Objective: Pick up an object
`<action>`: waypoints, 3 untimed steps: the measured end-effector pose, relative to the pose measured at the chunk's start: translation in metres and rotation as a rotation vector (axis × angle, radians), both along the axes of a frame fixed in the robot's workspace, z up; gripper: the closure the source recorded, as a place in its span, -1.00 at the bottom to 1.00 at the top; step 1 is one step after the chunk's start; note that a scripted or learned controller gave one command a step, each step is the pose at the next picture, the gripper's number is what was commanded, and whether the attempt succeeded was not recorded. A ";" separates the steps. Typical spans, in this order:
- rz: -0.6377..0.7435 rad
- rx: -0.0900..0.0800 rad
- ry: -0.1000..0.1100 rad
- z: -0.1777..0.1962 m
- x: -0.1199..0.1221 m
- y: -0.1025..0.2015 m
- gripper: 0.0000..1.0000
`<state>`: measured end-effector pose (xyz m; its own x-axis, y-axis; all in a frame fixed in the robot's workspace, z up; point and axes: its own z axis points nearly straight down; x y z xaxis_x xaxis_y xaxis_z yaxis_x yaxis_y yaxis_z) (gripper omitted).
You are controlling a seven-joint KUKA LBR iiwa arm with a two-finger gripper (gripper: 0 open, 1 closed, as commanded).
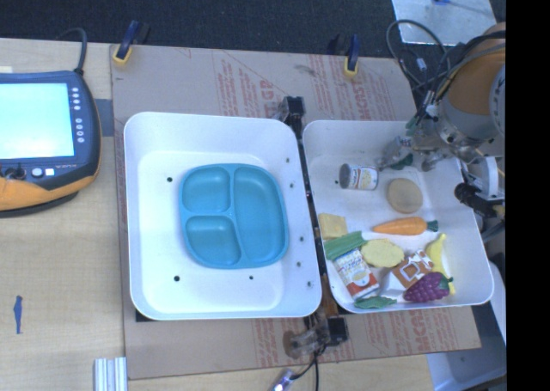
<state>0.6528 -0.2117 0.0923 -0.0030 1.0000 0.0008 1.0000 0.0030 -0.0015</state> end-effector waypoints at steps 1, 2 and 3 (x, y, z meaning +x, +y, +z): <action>0.002 0.001 0.003 0.000 0.003 0.022 -1.00; 0.000 -0.001 0.003 -0.001 -0.116 -0.001 -1.00; 0.006 -0.003 0.004 0.010 -0.116 -0.002 1.00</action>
<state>0.5370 -0.2133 0.1021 -0.0094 1.0000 -0.0019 0.9999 0.0094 -0.0056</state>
